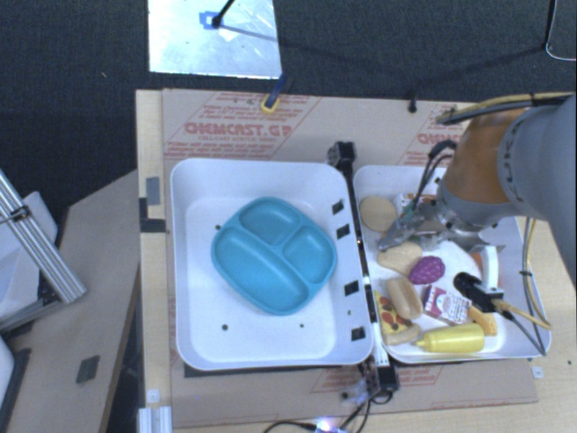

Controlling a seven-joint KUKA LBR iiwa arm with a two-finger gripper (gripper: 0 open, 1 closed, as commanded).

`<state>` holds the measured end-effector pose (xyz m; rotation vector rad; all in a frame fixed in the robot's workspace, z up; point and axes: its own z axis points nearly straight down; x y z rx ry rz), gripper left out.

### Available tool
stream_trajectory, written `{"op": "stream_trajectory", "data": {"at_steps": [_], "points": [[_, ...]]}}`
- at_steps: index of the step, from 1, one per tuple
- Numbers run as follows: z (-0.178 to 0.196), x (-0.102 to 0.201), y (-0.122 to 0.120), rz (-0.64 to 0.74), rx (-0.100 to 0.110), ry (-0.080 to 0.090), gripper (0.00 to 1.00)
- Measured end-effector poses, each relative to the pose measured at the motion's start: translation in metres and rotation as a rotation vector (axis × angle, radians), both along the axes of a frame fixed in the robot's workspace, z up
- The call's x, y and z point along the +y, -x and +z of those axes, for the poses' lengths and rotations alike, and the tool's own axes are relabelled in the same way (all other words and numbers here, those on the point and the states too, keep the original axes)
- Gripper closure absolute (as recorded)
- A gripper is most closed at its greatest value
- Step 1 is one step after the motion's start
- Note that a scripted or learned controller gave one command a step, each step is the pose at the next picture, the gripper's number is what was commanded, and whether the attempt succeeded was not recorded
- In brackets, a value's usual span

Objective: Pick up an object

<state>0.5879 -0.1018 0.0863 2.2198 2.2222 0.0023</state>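
Currently the gripper (399, 234) sits low inside the shallow white bin on the view's right (379, 174), close to the wall that bin shares with its neighbour. Whether it is spread or pressed together cannot be told from this slant, nor whether it grips anything.

Just up and to the view's left of the gripper lies a round tan bread-like roll (378, 212), near it but apart. Directly below the gripper in the view, and seemingly touching its tip, is a pale beige potato-shaped lump (400, 258). Beside that lump, below and right of the gripper, rests a purple oval piece (426, 270).

Farther below the gripper come a tan hot-dog bun (403, 298), a small pizza slice with red spots (388, 315) and a red-and-white carton (445, 304). Farthest from it, along the near wall, lies a yellow plastic squeeze bottle (451, 338) on its side.

Well away to the gripper's left in the view, in the other shallow white bin (207, 206), lies a blue plastic plate with three compartments (273, 253).
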Motion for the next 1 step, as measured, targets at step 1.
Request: {"op": "stream_trajectory", "data": {"at_steps": [1], "points": [[0.0126,-0.0001,-0.0024,0.000,-0.009,0.001,1.00]]}}
